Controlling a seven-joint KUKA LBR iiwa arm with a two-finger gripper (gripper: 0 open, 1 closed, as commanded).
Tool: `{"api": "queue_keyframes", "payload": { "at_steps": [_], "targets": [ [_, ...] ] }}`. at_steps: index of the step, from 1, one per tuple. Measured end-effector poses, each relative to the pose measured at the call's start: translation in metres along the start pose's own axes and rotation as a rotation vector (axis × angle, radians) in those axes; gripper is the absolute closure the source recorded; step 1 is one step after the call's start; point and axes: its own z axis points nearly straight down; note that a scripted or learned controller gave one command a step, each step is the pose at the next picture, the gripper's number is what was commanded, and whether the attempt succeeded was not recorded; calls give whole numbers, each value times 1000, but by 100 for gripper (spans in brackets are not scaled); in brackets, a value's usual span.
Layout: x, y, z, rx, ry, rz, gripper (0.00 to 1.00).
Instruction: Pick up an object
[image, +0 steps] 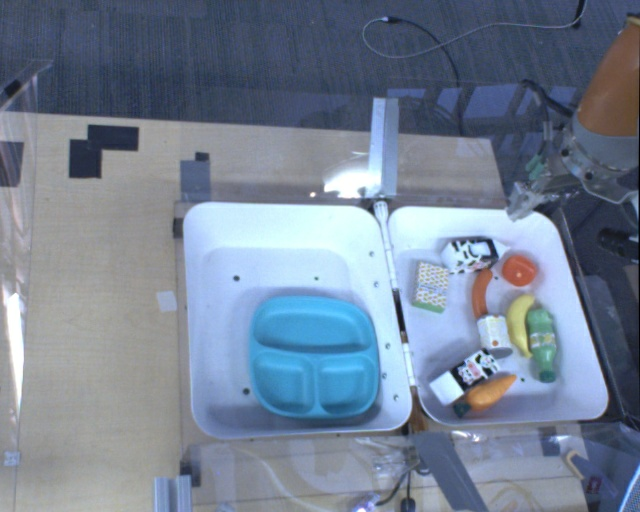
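The right bin (575, 290) holds several small items. Among them are a black-and-white carton (470, 254), a red tomato (518, 270), an orange-red sausage (481, 292), a checkered pad (432, 286), a yellow banana (518, 325) and a green bottle (541, 343). Near the bin's front lie a white cube (493, 332), a second cow-patterned carton (466, 374) and a carrot (489, 392). My gripper (524, 198) hangs over the bin's back right corner, above and apart from the items, with nothing seen in it.
The left bin (210, 300) holds a blue divided tray (313, 355). A metal post (384, 140) stands behind the seam between the bins. Cables lie on the floor at the back.
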Motion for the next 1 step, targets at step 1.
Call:
{"api": "queue_keyframes", "payload": {
  "at_steps": [1],
  "targets": [
    [-31, -4, -44, 5, 2, 196, 100]
  ]
}}
